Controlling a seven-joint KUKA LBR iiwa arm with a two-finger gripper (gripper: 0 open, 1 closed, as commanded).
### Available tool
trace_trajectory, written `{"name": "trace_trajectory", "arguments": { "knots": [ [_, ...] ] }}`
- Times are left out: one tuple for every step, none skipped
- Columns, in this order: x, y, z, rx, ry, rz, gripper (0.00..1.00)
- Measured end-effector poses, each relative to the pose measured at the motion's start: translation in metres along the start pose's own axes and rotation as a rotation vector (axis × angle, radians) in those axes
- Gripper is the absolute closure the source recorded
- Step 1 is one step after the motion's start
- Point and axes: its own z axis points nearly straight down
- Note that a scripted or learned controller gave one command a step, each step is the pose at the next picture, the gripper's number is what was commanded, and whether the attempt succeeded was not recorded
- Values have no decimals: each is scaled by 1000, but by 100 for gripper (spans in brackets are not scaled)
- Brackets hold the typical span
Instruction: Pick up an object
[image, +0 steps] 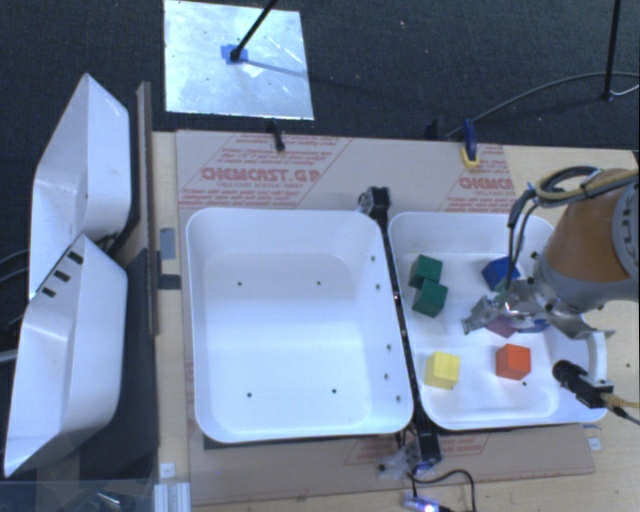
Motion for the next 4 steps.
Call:
{"name": "trace_trajectory", "arguments": {
  "knots": [
    [0,2,1,-6,-1,-1,0],
    [-1,2,-9,-7,-3,0,100],
    [2,6,-71,-2,1,-2,100],
    [5,9,-114,-1,1,-2,100]
  ]
}}
